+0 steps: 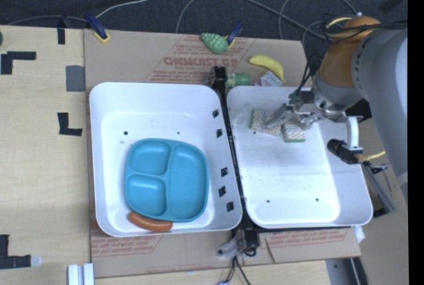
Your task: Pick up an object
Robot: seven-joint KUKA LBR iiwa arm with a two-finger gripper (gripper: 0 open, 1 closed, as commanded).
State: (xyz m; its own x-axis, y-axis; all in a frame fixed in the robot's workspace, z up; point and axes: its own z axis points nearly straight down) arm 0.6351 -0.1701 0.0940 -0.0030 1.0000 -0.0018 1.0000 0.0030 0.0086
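Observation:
My gripper (293, 116) hangs low over the back of the right bin (298, 197), at the end of the grey arm that comes in from the right. Just below it lies a small speckled block (295, 135) with a green edge. A second speckled beige block (258, 121) rests to the gripper's left, and a pale piece (273, 128) sits between the two. The gripper's body hides how it meets these pieces, and I see nothing lifted off the bin floor.
The left bin (109, 118) holds a blue divided plate (166, 179) and an orange sausage (150, 222) at its front edge. Behind the bins on the cardboard lie a banana (267, 66), a green toy (214, 42) and a small wrapped item (269, 80). Cables run along the back.

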